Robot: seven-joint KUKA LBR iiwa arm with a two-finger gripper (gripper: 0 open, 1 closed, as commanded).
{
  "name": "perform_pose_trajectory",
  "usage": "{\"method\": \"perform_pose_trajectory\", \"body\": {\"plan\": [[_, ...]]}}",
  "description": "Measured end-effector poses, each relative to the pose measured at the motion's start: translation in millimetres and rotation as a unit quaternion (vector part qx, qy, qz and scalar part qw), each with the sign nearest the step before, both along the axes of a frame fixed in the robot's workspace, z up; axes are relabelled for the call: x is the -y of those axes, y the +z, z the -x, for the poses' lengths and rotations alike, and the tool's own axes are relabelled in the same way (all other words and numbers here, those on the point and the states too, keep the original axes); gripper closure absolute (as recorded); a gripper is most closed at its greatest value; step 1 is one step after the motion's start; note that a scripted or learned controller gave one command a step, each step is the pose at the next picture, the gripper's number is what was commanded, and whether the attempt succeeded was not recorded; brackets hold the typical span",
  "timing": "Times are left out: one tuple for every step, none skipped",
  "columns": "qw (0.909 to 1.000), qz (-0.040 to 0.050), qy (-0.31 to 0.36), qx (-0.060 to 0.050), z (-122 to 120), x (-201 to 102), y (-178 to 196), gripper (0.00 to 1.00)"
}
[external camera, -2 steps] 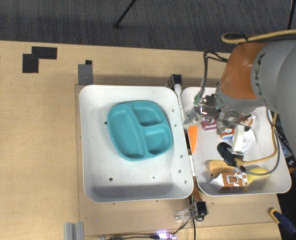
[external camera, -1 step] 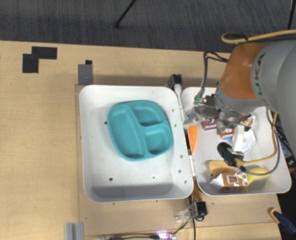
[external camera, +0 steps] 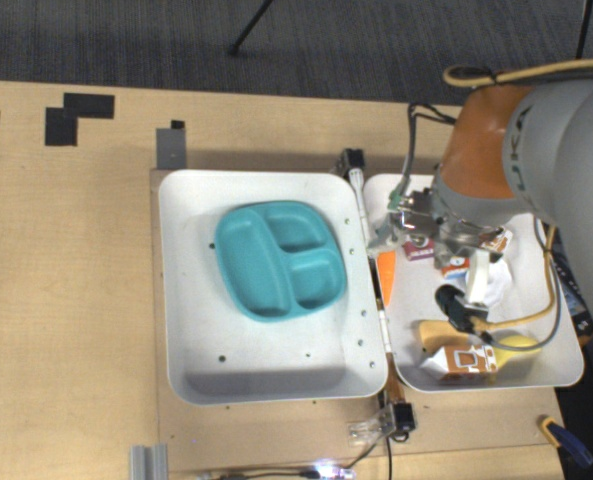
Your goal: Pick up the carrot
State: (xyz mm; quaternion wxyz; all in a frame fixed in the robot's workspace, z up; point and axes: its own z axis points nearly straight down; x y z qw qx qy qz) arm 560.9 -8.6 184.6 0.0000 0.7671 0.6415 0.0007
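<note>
Orange carrot point(external camera: 385, 272) lying at the right bin's point(external camera: 566, 368) left wall, tool point(external camera: 423, 230) low over that bin just right of the carrot, its spread impossible to tell, teal divided plate point(external camera: 279, 258) in the left bin point(external camera: 191, 298).

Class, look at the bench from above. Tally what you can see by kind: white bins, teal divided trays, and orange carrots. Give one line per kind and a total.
White bins: 2, the left bin and the right bin
Teal divided tray: 1, in the left bin
Orange carrot: 1, at the right bin's left wall
Total: 4
</note>
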Motion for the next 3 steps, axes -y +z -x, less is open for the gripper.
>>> {"method": "perform_pose_trajectory", "body": {"plan": [[1.0000, 0.0000, 0.000, 0.000, 0.0, 0.0, 0.0, 0.00], [1.0000, 0.0000, 0.000, 0.000, 0.0, 0.0, 0.0, 0.00], [1.0000, 0.0000, 0.000, 0.000, 0.0, 0.0, 0.0, 0.00]]}}
